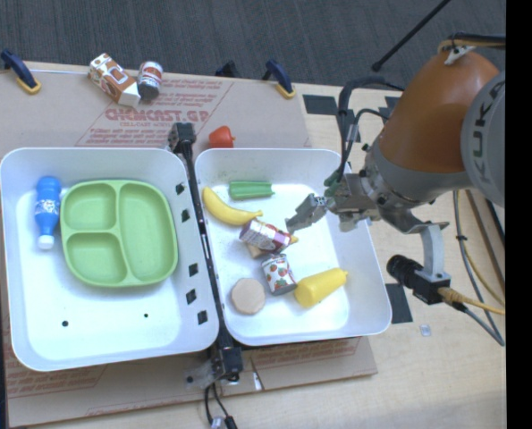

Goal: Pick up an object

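The gripper (303, 214) hangs over the right bin (366, 280), just off the upper right end of a small can (264, 234) that lies on its side; the can has a silvery body with a red and purple label, and its near end tips toward the fingers. Whether the fingers are apart or together cannot be told, and nothing shows between them. Around the can the bin is crowded: a banana (226, 207) curves just to its upper left, a green pepper (249, 189) lies above it near the far wall, a second small can (279, 274) stands just below it, a tan round cookie (247, 296) sits lower left of it, and a yellow corn cob (319, 287) lies lower right of it, near the bin's right wall. Bare white floor shows to the can's right, under the gripper and toward the right wall. Well left of the can, in the left bin (33, 329), sit a green divided plate (119, 231) and a blue bottle (47, 211) beside the plate's left edge.
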`<state>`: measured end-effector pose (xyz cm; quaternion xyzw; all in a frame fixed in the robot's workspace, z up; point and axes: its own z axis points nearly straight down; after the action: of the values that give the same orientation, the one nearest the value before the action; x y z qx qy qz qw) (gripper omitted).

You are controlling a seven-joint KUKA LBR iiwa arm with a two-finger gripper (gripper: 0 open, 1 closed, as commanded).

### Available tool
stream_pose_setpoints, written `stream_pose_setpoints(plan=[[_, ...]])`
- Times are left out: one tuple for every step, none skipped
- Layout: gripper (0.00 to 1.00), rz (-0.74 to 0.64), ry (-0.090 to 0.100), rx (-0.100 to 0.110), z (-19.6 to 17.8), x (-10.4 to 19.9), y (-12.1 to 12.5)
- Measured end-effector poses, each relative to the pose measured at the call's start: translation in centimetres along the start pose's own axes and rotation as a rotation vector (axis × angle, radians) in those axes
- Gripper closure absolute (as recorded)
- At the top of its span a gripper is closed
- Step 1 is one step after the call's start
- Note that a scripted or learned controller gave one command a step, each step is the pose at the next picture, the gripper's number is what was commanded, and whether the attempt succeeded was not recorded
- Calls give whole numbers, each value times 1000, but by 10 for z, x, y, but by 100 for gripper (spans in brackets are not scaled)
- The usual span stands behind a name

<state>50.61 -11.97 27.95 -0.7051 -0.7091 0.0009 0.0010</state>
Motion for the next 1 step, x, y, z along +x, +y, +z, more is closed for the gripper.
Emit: stream_pose_setpoints(plan=[[0,-1,1,2,142,19,-27]])
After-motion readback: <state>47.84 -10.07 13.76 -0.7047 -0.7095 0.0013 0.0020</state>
